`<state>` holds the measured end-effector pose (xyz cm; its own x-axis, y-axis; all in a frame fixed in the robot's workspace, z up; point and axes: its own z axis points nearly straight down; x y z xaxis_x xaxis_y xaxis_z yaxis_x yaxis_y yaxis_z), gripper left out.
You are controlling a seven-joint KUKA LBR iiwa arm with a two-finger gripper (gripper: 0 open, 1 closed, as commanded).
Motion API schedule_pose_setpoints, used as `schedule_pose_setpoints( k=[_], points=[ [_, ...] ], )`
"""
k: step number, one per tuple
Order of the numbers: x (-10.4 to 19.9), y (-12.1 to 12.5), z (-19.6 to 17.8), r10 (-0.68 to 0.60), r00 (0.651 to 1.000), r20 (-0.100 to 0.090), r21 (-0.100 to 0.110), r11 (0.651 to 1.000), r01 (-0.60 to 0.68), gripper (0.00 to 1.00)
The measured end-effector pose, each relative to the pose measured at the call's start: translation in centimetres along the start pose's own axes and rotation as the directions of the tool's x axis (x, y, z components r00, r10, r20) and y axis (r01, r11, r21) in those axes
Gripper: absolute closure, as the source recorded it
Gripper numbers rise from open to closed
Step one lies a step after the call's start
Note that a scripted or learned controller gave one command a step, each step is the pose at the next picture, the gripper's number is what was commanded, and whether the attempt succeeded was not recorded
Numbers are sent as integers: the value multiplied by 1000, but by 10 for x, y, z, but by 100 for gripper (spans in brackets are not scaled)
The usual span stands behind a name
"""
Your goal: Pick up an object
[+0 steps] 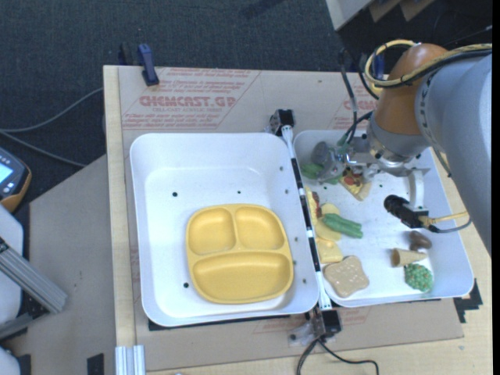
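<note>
Two white bins, one yellow tray, perhaps eight toys.

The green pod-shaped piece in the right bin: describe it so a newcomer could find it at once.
Start at the right bin, the one with the scattered toy food. Along its left wall, about halfway down, the green pod lies beside some pale yellow pieces. It is long, smooth and bright green, unlike the bumpy green clump near the lower right corner.
</note>
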<state>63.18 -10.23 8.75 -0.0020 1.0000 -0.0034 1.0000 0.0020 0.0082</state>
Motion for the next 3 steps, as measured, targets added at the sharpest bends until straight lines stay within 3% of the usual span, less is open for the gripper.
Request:
schedule_pose_setpoints(
  k=[1,2,3],
  points=[
    [-7,28,4,-7,1000,-16,59,998,8,0],
    [-33,28,5,-4,1000,-18,52,999,5,0],
    [-90,28,7,2,999,-34,55,998,0,0]
  ],
)
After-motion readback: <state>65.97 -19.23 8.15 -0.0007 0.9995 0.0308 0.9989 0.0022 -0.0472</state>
